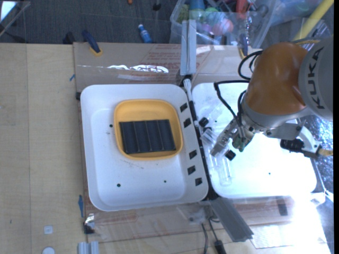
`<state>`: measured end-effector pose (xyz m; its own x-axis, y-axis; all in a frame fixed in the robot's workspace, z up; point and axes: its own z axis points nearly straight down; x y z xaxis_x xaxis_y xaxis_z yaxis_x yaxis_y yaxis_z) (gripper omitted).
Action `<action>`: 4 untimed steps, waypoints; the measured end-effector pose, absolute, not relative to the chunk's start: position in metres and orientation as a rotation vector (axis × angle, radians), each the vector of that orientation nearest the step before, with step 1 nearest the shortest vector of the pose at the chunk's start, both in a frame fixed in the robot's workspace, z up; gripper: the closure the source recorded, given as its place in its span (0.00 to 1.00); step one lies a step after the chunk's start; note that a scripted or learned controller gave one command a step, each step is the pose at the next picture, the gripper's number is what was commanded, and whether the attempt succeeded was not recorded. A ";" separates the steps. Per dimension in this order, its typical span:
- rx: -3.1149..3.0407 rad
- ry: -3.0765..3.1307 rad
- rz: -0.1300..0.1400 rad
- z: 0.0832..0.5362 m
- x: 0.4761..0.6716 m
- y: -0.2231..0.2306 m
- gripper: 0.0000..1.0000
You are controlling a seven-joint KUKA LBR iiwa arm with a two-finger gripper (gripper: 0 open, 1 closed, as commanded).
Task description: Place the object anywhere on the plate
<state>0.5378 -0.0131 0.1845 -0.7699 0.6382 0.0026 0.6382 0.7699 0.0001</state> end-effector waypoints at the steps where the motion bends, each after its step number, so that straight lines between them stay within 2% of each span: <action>1: -1.066 -2.953 -0.002 0.185 0.538 -0.014 0.00; 2: -0.682 -3.074 -0.003 0.210 0.577 -0.062 0.00; 3: -0.011 -3.152 -0.002 0.273 0.636 -0.071 0.00; 4: -0.020 -3.162 -0.006 0.285 0.638 -0.073 1.00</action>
<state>0.6377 -0.0730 0.2853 -0.9997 0.0127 -0.0202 0.0126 0.9999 0.0037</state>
